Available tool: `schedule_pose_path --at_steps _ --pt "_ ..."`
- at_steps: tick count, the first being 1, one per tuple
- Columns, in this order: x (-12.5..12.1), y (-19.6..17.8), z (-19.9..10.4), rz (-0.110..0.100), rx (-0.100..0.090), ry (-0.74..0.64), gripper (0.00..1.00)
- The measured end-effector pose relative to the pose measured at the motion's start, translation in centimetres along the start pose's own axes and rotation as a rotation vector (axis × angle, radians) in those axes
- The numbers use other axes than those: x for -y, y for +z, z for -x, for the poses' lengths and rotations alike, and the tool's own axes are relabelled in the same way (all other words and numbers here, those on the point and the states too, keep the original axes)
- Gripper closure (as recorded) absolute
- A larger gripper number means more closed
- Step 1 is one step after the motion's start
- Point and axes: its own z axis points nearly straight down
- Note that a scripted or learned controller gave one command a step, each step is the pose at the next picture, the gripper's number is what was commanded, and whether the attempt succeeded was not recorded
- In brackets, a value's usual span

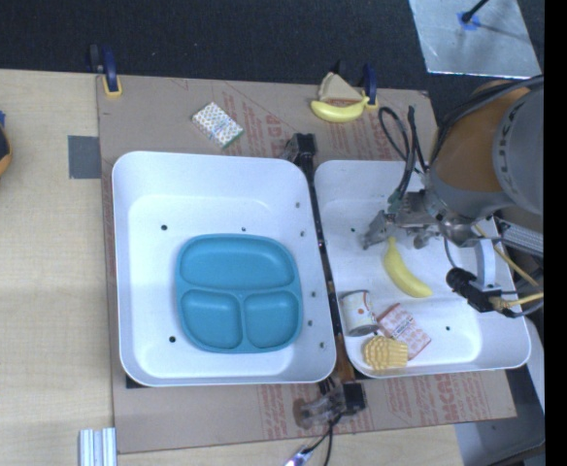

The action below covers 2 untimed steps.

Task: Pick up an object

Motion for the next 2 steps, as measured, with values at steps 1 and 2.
schedule_pose_path --at_steps 1,2 --pt "2.6 1.1 0.4 0.002 -0.001 0.003 0.00" --pt "2.6 0.1 0.5 0.000 0.000 0.000 1.00"
